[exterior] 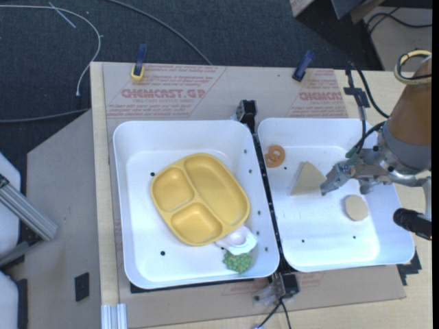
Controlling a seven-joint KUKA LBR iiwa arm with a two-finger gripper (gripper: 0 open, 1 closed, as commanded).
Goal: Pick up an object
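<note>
In the right bin point(384, 252) lie a tan wedge-shaped piece point(306, 179), a small orange ring point(275, 155) and a round tan disc point(356, 208). My gripper point(346, 181) hangs over this bin, just right of the wedge and above-left of the disc. It may be touching the wedge's right edge; I cannot tell. The grey arm with its orange band point(415, 125) reaches in from the right. In the left bin point(130, 204) a yellow divided plate point(199, 197) lies, with a white and green item point(238, 251) at its lower right edge.
The two bins meet along a black clamp strip point(263, 184). Blue clips point(140, 59) point(302, 65) hold the cardboard base at the back. Black cables point(360, 94) run down beside the arm. A black part point(411, 223) sticks in over the right bin's right rim.
</note>
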